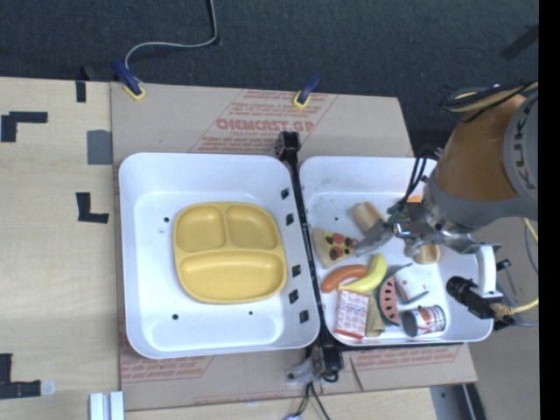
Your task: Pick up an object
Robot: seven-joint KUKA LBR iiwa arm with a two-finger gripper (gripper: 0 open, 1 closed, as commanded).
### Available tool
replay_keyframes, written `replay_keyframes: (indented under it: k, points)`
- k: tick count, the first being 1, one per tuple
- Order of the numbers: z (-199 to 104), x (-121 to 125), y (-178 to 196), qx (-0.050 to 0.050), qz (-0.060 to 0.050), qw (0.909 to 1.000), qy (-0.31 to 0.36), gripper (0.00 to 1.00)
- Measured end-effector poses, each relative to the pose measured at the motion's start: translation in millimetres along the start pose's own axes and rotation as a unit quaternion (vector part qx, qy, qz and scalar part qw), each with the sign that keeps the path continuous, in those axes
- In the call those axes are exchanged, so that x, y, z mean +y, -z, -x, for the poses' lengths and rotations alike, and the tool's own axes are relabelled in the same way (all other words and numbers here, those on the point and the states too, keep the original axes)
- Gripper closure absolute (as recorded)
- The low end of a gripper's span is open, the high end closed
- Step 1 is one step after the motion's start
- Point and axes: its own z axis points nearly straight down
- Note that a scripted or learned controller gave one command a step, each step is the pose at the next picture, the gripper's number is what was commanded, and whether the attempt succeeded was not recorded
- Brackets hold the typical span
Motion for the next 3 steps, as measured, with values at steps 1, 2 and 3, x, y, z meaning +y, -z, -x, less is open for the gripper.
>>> replay_keyframes:
  k: [1,2,3]
  points:
    - [20.8,57.7,-100.6,-0.001,0.005,1.0000,0.000,0.00]
    - [5.2,89.4,-101.3,-0.004,0.004,1.0000,-0.002,0.00]
    - [3.2,90.8,-89.7,-0.002,0.005,1.0000,-0.001,1.00]
